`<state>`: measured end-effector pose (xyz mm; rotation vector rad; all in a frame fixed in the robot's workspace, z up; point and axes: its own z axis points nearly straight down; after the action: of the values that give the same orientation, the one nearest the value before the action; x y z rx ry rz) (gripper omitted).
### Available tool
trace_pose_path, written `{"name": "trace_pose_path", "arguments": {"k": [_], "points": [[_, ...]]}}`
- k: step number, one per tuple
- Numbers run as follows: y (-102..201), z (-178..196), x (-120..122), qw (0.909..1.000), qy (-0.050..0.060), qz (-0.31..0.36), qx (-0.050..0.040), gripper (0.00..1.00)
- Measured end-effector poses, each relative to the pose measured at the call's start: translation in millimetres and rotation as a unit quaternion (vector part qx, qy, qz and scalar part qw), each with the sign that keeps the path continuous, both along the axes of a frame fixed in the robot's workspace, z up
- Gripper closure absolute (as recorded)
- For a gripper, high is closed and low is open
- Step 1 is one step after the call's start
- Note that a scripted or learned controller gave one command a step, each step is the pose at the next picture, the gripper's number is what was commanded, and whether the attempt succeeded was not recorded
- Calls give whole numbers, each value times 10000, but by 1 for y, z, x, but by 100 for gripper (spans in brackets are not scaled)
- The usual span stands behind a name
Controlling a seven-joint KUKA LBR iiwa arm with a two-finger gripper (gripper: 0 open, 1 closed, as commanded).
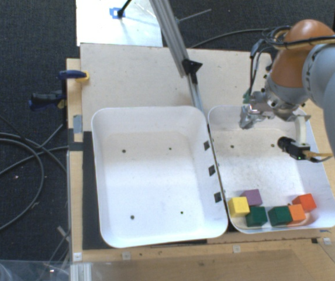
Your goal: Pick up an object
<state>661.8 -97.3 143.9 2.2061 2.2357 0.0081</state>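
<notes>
Bench (132,75): pale board bearing both bins; a blue-and-yellow clamp (73,75) grips its left edge, well left of the right bin.
Arm (325,57): grey with an orange band, reaching in over the far right corner of the right bin.
Left bin (106,157): shallow and white, touching the right bin along their shared wall; a few dark specks dot its floor.
Right bin (325,186): the landmark, shallow and white, tilted slightly; all the blocks lie in its near end.
Metal bar (176,40): slanted grey rail, running down from the far side to the far left corner of the right bin.
Gripper (248,122): hangs over the far left part of the right bin, well apart from the blocks; how far the claw is open cannot be told, and nothing is seen held in it.
Blocks: clustered against the near wall of the right bin. From left: yellow block (239,206), purple block (252,197) just behind it, dark green block (256,216), second green block (279,215), orange block (296,213), red-orange block (305,202) nearest the right wall.
</notes>
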Motion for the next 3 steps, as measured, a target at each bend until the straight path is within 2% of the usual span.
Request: {"name": "trace_pose_path", "arguments": {"k": [1, 2, 3], "points": [[1, 127, -41, 10000, -29, -46, -22, 100], [1, 122, -41, 10000, 4, -45, -20, 0], [-49, 161, -113, 10000, 3, -91, -31, 0]]}}
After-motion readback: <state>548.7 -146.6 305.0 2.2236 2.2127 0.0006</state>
